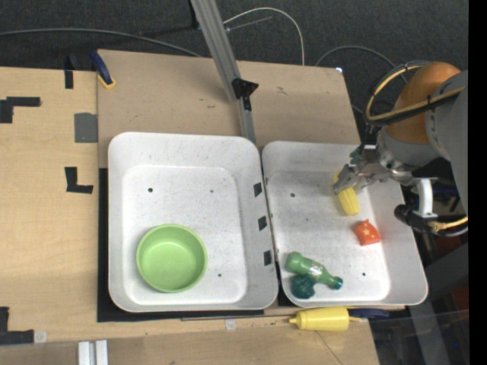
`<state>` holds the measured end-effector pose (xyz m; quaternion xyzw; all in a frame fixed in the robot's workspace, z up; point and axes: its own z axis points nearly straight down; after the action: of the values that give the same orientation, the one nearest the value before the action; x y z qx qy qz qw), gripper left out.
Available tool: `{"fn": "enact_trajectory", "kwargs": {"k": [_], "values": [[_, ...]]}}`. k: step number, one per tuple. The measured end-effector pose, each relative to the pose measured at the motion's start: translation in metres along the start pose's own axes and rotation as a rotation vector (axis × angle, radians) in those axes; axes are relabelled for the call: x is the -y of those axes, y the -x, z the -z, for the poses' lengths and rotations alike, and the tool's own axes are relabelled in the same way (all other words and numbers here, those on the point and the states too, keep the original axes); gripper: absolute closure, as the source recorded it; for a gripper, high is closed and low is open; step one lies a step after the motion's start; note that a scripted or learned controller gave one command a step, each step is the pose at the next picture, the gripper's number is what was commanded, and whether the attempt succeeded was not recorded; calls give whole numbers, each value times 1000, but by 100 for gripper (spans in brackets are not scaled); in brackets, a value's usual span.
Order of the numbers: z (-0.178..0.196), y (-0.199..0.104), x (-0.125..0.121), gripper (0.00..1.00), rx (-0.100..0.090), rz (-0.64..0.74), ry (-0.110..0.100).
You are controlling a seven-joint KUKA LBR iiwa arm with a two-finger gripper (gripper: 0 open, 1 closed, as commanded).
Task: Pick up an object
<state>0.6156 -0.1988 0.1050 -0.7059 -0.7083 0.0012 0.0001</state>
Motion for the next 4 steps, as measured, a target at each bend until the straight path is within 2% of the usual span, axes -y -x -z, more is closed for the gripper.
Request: {"fn": "enact_trajectory", "kwargs": {"k": [2,3,4], "values": [[98,7,3,100,1,-2,6],[132,7,2,100,-1,-2,5],[121,-48,8,100,-3,2,-1]]}}
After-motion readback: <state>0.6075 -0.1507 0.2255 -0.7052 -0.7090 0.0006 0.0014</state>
